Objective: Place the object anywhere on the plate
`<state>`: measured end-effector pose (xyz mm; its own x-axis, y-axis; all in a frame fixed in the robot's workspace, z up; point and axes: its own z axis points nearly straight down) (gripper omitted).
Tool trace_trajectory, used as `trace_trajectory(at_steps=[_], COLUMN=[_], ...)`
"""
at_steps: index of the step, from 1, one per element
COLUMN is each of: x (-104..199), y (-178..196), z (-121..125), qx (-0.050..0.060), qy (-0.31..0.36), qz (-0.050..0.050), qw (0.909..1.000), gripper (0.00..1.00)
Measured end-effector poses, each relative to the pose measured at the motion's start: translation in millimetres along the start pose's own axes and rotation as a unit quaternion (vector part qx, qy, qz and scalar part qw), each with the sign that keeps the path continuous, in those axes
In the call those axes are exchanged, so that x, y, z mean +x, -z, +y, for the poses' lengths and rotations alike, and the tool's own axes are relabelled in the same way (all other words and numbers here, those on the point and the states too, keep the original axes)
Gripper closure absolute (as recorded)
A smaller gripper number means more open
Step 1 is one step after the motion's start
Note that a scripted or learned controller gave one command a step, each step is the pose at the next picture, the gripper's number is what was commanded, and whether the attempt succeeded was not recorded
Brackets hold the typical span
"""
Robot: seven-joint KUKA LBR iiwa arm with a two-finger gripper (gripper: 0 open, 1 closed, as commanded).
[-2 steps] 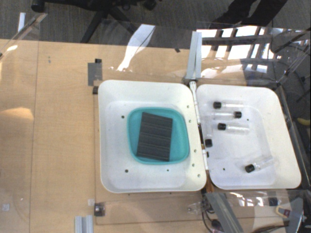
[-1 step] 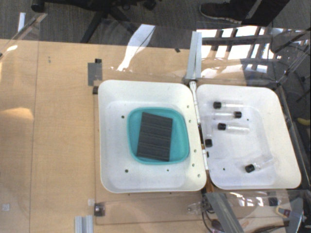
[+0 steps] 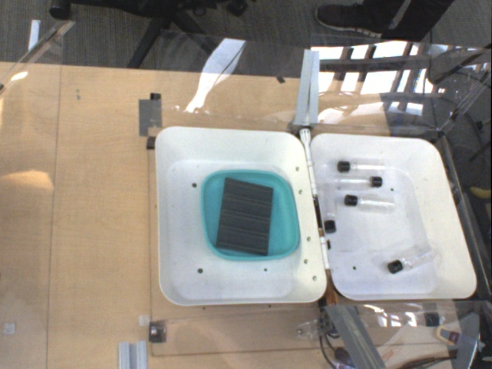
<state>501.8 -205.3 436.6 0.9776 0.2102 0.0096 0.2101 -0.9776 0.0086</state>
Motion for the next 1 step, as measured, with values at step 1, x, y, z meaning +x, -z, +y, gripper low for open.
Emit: trace_trajectory(at_steps=[1], x=[0.0], y=[0.0], z=[0.0], qx=[0.0], qy=[0.0], qz=[0.0], qw=[1.0], gripper=[0.0])
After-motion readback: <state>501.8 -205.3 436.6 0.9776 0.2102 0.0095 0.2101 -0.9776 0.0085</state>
